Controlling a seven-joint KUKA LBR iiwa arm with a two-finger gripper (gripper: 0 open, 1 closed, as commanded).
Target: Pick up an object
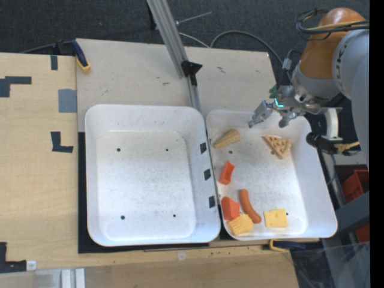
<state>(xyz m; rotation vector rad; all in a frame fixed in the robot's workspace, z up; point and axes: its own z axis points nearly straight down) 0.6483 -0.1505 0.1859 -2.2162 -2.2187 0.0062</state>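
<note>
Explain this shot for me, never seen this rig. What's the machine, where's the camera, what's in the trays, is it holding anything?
One fixed camera looks down at a slant on a bench. The grey arm with an orange band reaches in from the right; its hand hangs open above the right bin, with nothing between its fingers. That bin holds toy food: a corn piece, a pizza slice, two orange chunks, a sausage and two yellow cheese blocks. The left bin sits beside it.

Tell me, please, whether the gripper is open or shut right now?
Open: the gripper has two fingers spread apart with nothing between them, above the right bin.
</note>
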